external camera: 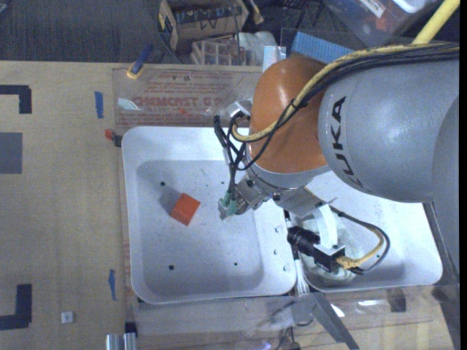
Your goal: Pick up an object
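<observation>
Orange block (185, 209) in left bin (146, 152), gripper (228, 207) beside it, fingers unclear

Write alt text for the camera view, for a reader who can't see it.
A grey KUKA arm with an orange band reaches from the right over the left white bin, its gripper low beside an orange block lying on the bin floor, apart from it.

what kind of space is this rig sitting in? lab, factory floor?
Looks like a robotics lab, not a production floor. The KUKA arm reaches over white bins on a wooden bench marked with black and blue tape, one bin holding just an orange block. Cardboard boxes and loose cables clutter the floor behind.
</observation>
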Controlling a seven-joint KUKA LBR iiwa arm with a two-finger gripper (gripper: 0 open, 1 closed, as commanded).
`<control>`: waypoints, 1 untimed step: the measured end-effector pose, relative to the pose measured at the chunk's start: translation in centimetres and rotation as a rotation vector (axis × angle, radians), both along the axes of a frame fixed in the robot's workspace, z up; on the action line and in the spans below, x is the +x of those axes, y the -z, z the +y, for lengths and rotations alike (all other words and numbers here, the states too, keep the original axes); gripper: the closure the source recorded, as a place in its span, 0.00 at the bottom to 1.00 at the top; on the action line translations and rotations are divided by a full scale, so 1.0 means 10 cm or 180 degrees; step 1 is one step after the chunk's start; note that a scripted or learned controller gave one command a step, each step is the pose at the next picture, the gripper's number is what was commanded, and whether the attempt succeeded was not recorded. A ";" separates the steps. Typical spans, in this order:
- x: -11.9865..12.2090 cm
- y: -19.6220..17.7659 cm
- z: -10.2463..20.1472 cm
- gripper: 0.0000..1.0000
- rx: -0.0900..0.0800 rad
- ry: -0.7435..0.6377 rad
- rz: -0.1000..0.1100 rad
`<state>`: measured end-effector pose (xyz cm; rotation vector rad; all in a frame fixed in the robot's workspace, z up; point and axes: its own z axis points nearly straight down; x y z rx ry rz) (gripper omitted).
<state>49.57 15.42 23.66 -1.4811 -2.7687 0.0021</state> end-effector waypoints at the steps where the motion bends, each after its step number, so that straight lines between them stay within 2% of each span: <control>1: -0.07 0.33 0.57 1.00 -0.0004 0.0856 0.0005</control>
